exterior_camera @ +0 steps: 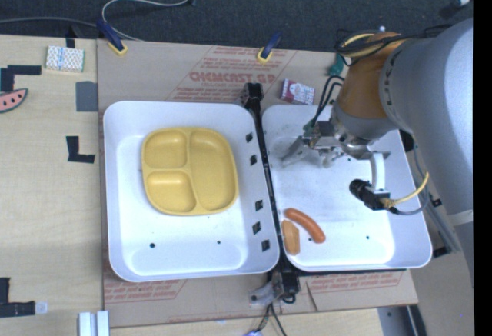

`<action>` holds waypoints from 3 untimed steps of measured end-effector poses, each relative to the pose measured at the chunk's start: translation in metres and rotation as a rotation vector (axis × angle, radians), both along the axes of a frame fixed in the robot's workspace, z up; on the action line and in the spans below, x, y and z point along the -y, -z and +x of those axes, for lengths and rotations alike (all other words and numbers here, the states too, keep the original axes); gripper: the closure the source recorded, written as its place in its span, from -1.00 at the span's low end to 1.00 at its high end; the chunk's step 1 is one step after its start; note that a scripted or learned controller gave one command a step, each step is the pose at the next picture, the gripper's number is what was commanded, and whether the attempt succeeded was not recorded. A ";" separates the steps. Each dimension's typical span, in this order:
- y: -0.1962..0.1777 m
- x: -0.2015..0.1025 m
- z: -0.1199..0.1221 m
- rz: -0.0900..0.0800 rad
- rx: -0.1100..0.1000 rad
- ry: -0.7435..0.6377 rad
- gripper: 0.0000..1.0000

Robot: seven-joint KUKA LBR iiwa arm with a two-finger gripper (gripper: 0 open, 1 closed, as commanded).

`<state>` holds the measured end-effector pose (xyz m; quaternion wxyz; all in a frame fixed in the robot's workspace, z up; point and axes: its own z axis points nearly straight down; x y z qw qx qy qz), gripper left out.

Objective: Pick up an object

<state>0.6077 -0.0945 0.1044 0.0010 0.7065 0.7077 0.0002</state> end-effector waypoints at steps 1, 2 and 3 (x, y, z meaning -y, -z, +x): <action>-0.009 -0.001 0.000 0.002 -0.001 -0.001 1.00; -0.009 -0.001 0.000 0.002 -0.001 -0.001 -1.00; 0.019 0.011 0.034 0.003 -0.001 -0.001 -1.00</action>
